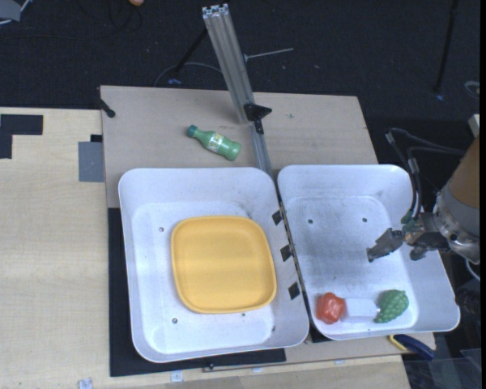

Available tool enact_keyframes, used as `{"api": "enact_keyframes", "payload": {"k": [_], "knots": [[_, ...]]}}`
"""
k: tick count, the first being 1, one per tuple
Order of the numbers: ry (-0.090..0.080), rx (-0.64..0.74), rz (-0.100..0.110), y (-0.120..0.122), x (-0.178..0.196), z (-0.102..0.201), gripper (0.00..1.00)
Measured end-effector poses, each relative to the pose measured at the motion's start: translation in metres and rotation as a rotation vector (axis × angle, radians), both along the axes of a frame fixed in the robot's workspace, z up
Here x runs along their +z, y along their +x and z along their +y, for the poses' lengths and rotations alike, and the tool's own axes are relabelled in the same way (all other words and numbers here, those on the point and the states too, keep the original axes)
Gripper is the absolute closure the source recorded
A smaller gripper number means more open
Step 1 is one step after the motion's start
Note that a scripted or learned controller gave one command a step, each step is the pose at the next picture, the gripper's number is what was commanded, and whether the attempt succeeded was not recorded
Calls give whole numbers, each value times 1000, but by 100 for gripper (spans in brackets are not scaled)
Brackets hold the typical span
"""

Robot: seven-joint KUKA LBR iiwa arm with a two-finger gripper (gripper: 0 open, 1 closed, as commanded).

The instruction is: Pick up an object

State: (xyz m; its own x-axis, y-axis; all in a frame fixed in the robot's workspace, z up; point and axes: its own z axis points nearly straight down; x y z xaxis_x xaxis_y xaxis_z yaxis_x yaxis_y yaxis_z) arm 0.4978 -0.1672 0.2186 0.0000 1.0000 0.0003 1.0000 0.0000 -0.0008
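Bench [324, 120]: We saw a big tan bench that carried two white bins side by side.
Left bin [146, 193]: It held a yellow plate [223, 263] lying flat in its middle.
Right bin [340, 189]: We saw two small things near its front edge. We think they were put there so the arm could try to grab one.
Arm [462, 201]: It reached in from the right, over the right bin's far side.
Claw [397, 241]: It hung over the right side of the right bin, above the green toy. We saw nothing in it. It was too dark and small for us to tell how wide it was.
Green bottle [214, 142]: It lay on its side on the bench, behind the left bin.
Green toy [391, 305]: It sat in the right bin's front corner, the nearest thing to the claw, so we think it was the one to pick.
Red toy [330, 307]: It sat to the left of the green toy, a little apart.
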Motion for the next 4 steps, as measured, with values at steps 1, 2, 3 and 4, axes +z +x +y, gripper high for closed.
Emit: {"api": "enact_keyframes", "payload": {"k": [1, 2, 3, 4], "knots": [[1, 1, 4, 8, -52, -4, 0], [1, 1, 4, 11, -98, -10, 0], [0, 1, 0, 11, -128, -9, 0], [-1, -2, -3, 12, -116, -11, 100]]}}
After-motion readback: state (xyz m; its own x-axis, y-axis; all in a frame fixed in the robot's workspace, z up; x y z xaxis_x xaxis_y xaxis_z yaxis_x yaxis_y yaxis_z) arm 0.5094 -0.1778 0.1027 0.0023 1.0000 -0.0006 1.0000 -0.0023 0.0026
